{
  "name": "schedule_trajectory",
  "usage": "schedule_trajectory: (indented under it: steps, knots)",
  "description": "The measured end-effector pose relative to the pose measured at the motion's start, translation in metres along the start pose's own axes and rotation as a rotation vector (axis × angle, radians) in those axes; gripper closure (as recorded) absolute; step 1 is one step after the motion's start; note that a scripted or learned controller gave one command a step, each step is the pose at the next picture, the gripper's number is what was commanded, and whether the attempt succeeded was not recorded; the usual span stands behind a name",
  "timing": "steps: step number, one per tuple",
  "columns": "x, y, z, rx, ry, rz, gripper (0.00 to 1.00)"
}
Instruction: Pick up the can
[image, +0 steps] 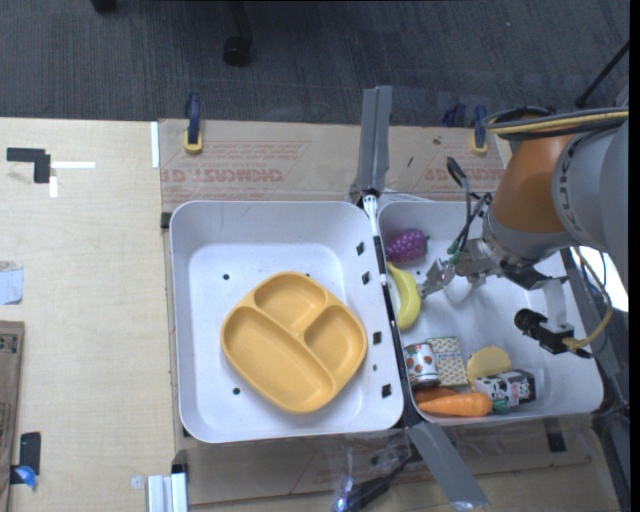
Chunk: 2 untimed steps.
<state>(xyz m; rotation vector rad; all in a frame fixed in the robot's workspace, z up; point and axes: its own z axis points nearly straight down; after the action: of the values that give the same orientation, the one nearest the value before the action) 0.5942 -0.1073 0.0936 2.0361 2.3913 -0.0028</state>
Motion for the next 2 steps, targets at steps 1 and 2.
schedule_trajectory:
  steps: [1,2]
  knots:
    - [-0.033,0.045,-0.021,0.001,0.000,0.148,0.00]
    - [-0.011,-0.012,0.005,0.004,0.001,0.289,0.00]
